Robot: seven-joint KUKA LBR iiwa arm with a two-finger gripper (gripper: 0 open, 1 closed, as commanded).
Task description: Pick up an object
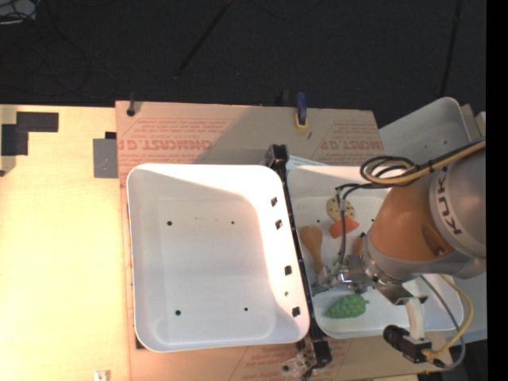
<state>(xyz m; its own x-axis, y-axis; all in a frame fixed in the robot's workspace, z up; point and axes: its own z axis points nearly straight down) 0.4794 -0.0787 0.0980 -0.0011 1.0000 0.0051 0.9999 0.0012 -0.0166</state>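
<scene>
Gripper [347, 279], jaw state not discernible, sits low in the right white bin [373, 330], knobbly green plastic object [347, 305] lying just below it, long axis left-right.

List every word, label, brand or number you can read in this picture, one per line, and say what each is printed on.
"KUK": white letters on the grey arm by the orange band; the rest is cut off.
Red print on the cardboard sheet behind the bins, upside down from this view: too blurred to read surely.
The same red print on the cardboard at right: also unreadable.
</scene>
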